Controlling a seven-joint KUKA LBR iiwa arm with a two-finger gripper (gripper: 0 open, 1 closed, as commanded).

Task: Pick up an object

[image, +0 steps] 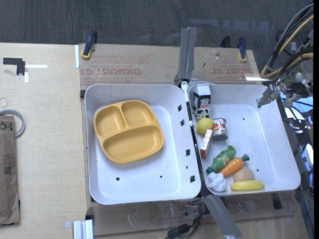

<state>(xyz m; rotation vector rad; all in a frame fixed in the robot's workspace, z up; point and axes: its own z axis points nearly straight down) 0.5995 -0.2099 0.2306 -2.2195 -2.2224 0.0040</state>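
The right bin [264,133] holds the objects, bunched along its left and front sides. A small black-and-white milk carton [202,101] stands at the back left, with a yellow lemon [204,126] and a red can [220,129] just in front of it. A red and white packet [206,143] lies by the divider. Further forward lie a green vegetable [224,158], a carrot [232,166], a beige potato [243,175], white garlic [216,181] and a banana [247,185]. My gripper [278,90] hangs over the bin's far right corner, away from all of them.
The left bin [99,173] carries a yellow divided plate [128,131]. A grey post [187,54] rises behind the divider between the bins. Cables [294,29] loop at the right edge. A brown paper bag [7,168] lies on the bench at far left.
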